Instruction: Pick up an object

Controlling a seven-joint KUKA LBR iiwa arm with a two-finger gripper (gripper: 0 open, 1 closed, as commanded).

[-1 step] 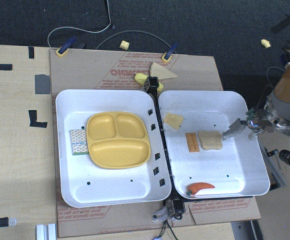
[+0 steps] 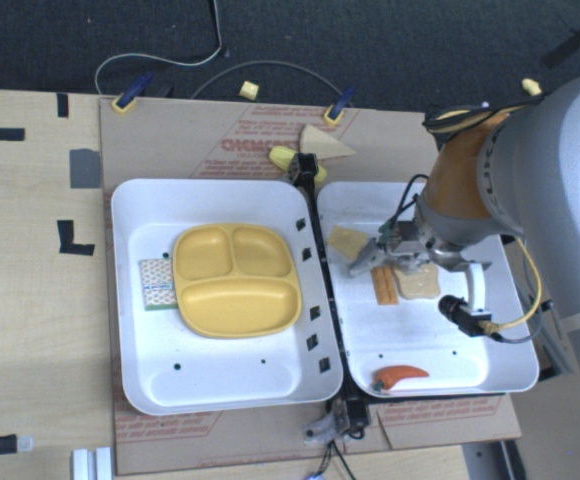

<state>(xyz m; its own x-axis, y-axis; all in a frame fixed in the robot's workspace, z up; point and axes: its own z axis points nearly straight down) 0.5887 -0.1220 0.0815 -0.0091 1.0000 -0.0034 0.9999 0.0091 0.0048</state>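
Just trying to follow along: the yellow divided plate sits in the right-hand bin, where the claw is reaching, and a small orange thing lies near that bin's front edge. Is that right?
Not quite. The camera view shows the yellow divided plate in the left bin. The claw does reach into the right bin, and the small orange thing lies near that bin's front edge.

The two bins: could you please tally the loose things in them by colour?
Yellow: 1, the divided plate
Tan: 2, wedge and slab
Brown: 1, stick
Orange-red: 1, pepper-like piece
Patterned: 1, small card
Total: 6
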